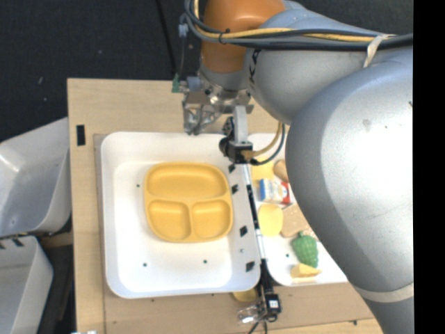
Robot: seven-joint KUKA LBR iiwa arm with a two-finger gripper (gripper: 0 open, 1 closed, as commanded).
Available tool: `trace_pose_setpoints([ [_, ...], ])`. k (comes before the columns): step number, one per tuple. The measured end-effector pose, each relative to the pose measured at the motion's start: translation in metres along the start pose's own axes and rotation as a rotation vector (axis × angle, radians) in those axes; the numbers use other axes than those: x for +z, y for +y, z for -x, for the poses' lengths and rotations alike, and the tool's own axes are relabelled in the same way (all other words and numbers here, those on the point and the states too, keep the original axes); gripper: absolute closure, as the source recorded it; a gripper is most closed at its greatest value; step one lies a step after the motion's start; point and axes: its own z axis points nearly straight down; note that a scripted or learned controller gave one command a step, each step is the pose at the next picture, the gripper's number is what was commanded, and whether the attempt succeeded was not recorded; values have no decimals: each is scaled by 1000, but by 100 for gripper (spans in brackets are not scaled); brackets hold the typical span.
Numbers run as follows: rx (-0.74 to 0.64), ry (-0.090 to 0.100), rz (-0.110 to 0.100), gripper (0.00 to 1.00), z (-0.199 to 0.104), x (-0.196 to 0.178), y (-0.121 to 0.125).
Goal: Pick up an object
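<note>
1. The gripper (208, 120) hangs over the far rim of the left bin (125, 270), nothing seen between its fingers; whether they are spread or pressed together cannot be told.
2. A yellow divided tray (188, 200) lies flat mid-bin, nearer the camera than the gripper and apart from it.
3. A green toy (304, 249) lies in the right bin (323, 278).

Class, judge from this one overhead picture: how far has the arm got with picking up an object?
Done: nothing looks picked yet. The yellow divided tray lies flat in the left bin, and the green toy and other small items lie in the right bin. In hand: the gripper sits above the left bin's far rim, with no object seen between its fingers. Left: descend, grasp an object, lift.
</note>
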Motion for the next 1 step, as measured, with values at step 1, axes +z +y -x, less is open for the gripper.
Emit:
trace_pose_setpoints([
  [1,-20,10,5,100,-104,-37,-25],
])
